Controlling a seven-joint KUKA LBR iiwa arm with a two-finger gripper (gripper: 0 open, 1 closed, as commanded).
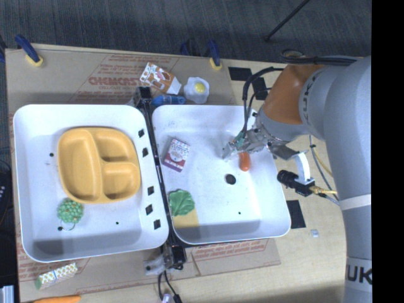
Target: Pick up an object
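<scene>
The gripper hangs low over the right bin, just above a small orange carrot; whether its fingers are released or clenched cannot be told. That bin also holds a small packet and a green leaf, while the left bin carries a yellow tray. Both sit on a cardboard-covered counter above dark carpet.

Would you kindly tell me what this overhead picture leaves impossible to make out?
- Gripper: blurred and small against the wrist, so its state is unclear, and so is whether it touches the orange piece.
- Small packet: its label print is too small to read.
- Dark spot on the right bin: too small to identify.
- Orange item: cut off by the bottom edge.
</scene>
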